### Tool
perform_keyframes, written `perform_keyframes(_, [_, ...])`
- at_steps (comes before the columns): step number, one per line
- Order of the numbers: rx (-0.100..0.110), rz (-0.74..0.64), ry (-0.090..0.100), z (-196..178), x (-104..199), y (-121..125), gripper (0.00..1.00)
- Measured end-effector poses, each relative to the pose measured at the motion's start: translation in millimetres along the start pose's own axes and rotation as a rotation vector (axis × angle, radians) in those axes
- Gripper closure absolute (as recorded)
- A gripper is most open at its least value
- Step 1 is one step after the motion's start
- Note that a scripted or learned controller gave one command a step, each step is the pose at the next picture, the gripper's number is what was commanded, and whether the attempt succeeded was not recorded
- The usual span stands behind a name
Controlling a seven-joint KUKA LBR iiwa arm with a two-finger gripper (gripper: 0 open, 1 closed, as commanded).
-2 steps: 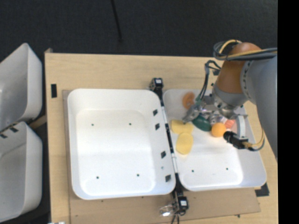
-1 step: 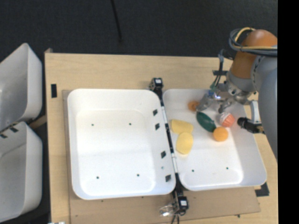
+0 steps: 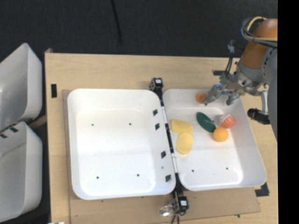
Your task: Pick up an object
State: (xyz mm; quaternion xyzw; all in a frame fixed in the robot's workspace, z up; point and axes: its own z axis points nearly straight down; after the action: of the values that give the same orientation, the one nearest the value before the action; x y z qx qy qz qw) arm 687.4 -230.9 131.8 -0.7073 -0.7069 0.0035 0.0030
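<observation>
The right bin (image 3: 243,171) holds several small items: two yellow pieces (image 3: 183,135) near its left wall, a dark green piece (image 3: 204,121), an orange ball (image 3: 220,134), a salmon-red piece (image 3: 227,121) and a small orange piece (image 3: 201,97) at the far edge. My gripper (image 3: 220,97) hangs over the far right part of this bin, its fingers spread apart, one near the small orange piece and one above the salmon-red piece. Nothing sits between the fingers.
The left bin (image 3: 74,139) lies beside the right one, with a row of black clips (image 3: 163,139) along the shared wall. White containers (image 3: 18,125) stand off the bench's left edge. The arm's orange band (image 3: 259,41) rises at the far right.
</observation>
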Motion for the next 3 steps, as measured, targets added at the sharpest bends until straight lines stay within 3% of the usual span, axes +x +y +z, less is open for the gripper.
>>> perform_keyframes(1, [0.025, -0.007, 0.001, 36, 62, -4, 0.00])
perform_keyframes(2, [-0.002, 0.001, 0.012, 30, 10, -40, 0.00])
perform_keyframes(3, [0.041, 0.000, 0.036, 32, 12, -9, 0.00])
